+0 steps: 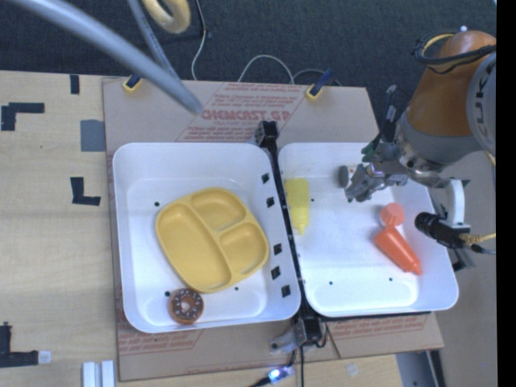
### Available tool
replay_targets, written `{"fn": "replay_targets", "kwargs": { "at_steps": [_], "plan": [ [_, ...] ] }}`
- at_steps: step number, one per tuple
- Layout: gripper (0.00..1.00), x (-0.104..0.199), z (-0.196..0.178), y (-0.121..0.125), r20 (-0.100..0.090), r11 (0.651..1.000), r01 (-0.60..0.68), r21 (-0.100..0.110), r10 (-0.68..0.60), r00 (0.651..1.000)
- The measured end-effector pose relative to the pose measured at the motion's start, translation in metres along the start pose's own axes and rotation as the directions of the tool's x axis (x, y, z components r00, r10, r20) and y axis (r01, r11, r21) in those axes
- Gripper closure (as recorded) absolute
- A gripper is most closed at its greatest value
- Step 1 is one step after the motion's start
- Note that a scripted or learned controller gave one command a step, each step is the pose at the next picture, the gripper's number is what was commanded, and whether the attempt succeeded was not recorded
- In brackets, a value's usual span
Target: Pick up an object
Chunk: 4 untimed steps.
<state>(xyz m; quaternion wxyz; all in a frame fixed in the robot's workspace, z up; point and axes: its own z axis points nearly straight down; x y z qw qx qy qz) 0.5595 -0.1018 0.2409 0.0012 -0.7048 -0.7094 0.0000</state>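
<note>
Orange, carrot-shaped plastic toy lies in the right white bin, just below and right of the grey two-finger gripper, apart from it. Whether the gripper grasps anything cannot be told. A pale yellow corn-like piece lies to its left.
</note>
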Motion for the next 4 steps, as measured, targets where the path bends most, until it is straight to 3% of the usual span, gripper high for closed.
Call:
{"fn": "replay_targets", "kwargs": {
  "at_steps": [2, 3, 4],
  "plan": [
    [1.0, 0.105, 0.0, -0.006, 0.0, 1.0, 0.0, 0.001, 0.0, 1.0],
    [1.0, 0.156, 0.005, 0.01, 0.001, 1.0, 0.0, 0.0, 0.0, 1.0],
    [1.0, 0.202, 0.013, 0.003, 0.002, 1.0, -0.001, 0.002, 0.001, 1.0]
  ]
}}
